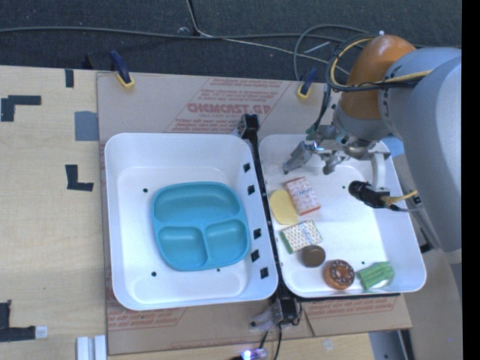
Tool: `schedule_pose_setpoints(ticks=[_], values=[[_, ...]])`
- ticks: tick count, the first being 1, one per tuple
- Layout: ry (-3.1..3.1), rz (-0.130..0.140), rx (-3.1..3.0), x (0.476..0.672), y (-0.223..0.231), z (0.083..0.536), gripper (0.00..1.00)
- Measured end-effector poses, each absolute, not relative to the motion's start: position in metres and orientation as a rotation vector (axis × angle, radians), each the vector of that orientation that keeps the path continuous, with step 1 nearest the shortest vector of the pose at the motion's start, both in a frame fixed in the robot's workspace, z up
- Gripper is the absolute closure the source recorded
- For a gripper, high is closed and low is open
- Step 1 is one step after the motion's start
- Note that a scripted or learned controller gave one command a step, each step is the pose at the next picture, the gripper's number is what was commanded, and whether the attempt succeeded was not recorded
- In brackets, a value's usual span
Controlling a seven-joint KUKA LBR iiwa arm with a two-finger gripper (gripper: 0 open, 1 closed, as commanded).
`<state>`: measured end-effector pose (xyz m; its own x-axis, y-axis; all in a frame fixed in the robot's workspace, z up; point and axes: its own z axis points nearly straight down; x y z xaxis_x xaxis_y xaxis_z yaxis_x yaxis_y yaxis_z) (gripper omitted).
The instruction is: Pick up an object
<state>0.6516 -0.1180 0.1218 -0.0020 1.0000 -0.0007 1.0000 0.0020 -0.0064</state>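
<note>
Six items (302, 196) in right bin (390, 231) | tool (315, 158) spread open, holding nothing

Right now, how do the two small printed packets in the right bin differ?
The upper packet has red and pink print; the lower packet has a green check pattern. The upper packet lies right of the yellow piece, nearer the gripper; the lower packet sits just above the brown ball. Both lie flat, tilted.
</note>
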Motion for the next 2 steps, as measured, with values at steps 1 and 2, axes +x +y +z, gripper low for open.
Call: schedule_pose_setpoints(ticks=[1, 2], values=[[-2.225, 0.003, -2.219, 0.651, -0.117, 0.083, 0.0], [-2.228, 0.001, -2.219, 0.653, -0.117, 0.096, 1.0]])
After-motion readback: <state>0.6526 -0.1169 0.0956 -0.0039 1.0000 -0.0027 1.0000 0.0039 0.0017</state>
